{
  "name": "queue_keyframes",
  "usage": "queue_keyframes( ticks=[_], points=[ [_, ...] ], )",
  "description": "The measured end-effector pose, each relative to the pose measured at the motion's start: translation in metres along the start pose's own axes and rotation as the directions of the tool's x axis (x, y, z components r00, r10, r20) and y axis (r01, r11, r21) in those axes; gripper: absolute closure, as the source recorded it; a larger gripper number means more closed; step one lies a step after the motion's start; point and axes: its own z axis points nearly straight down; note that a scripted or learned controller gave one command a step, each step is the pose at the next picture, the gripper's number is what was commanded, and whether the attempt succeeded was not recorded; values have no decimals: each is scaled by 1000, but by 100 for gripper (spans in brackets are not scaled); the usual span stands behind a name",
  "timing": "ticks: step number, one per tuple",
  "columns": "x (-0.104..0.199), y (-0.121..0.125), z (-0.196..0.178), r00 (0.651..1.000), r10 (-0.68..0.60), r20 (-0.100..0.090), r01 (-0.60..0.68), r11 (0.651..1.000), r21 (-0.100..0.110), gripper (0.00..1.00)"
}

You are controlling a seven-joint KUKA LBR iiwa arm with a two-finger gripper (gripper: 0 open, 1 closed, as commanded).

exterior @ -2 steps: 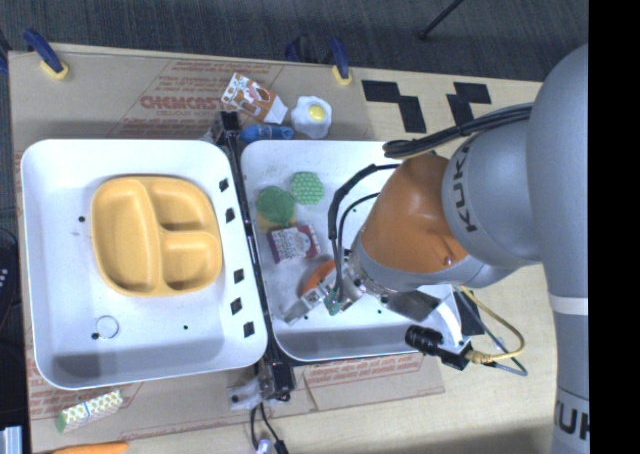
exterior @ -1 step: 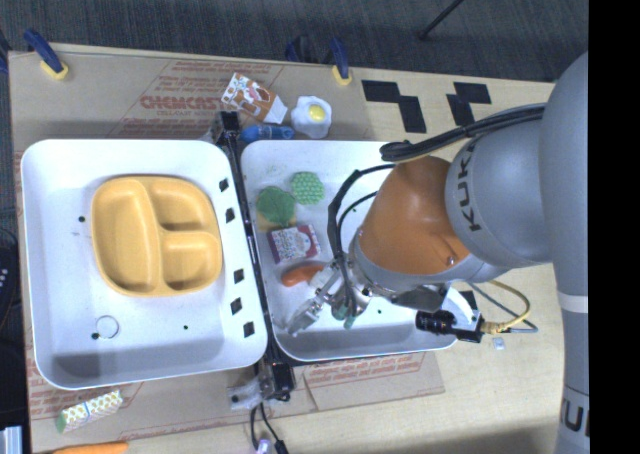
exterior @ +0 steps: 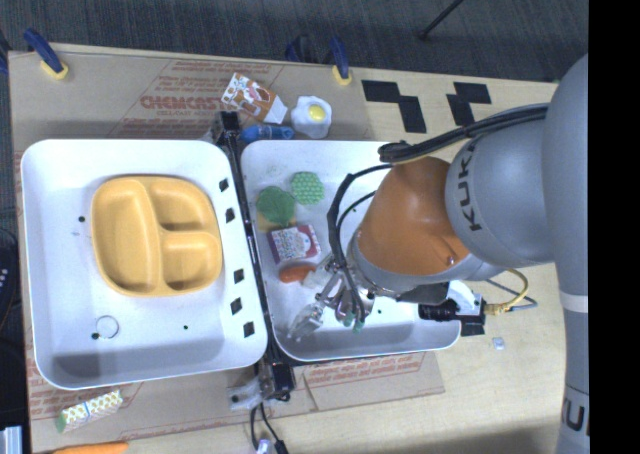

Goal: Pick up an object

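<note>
My gripper (exterior: 338,304) is low in the right bin (exterior: 400,342), near its front, under the orange wrist band. Its metal fingers point down and left toward the bin floor. Just up and left of them lie an orange-red piece (exterior: 295,272) and a small red-and-white packet (exterior: 293,242). Farther back sit a dark green round object (exterior: 275,205) and a light green textured ball (exterior: 307,186). The wrist hides the right part of this bin.
The left bin (exterior: 60,242) holds a yellow divided tray (exterior: 156,234) and a small clear ring (exterior: 106,326). Behind the bins lie a printed box (exterior: 246,94), a blue object (exterior: 266,131) and a white-and-yellow item (exterior: 312,115). Black clips line the divider between bins.
</note>
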Motion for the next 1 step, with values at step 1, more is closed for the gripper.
queue_keyframes(
  ticks=[1],
  points=[
    [-6,8,0,968,-252,7,252,968,0,0]
  ],
)
